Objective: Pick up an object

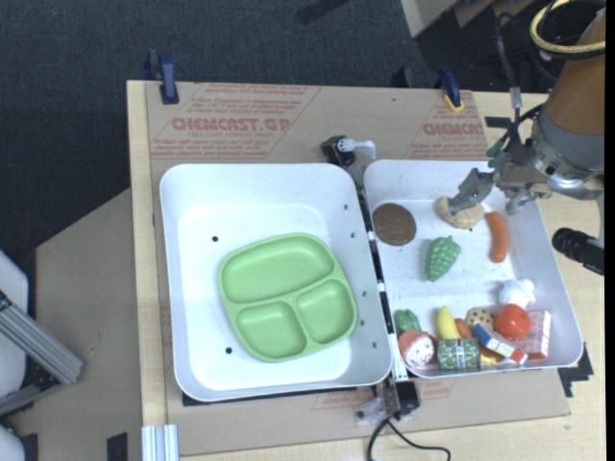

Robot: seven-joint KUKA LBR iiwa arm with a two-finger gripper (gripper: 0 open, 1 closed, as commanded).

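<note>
A slanted overhead view showed a worktop (240,113) covered by a brown board printed with red lettering that read "CHEMCAST" and, after it, letters that looked like "GP"; the same lettering repeated, partly cut off, toward 1 o'clock. Two blue clamps (165,73) held the board's far edge. Two shallow white bins sat touching side by side on the board. The left bin (183,257) held a light green divided plate (286,298) with three compartments, lying near its middle. The right bin (557,296) held the small objects. A brown round disc (394,225) lay at about 10 o'clock in that bin, a green bumpy toy like a bunch of grapes (441,257) lay near the centre, and an orange sausage-shaped toy (497,236) lay at about 2 o'clock. A tan rounded object (462,213) lay at about 12 o'clock in the bin. A heap of toy food and small packages (471,339) crowded the near edge from 5 to 7 o'clock, with a red tomato-like ball (513,321), a yellow piece and a white piece among them; print on the packages was too small to read. The grey arm with its orange band reached in from 3 o'clock, and the gripper (478,192) hung just above the tan rounded object, touching or nearly touching it. How far apart the fingers stood could not be told from this angle.
</note>
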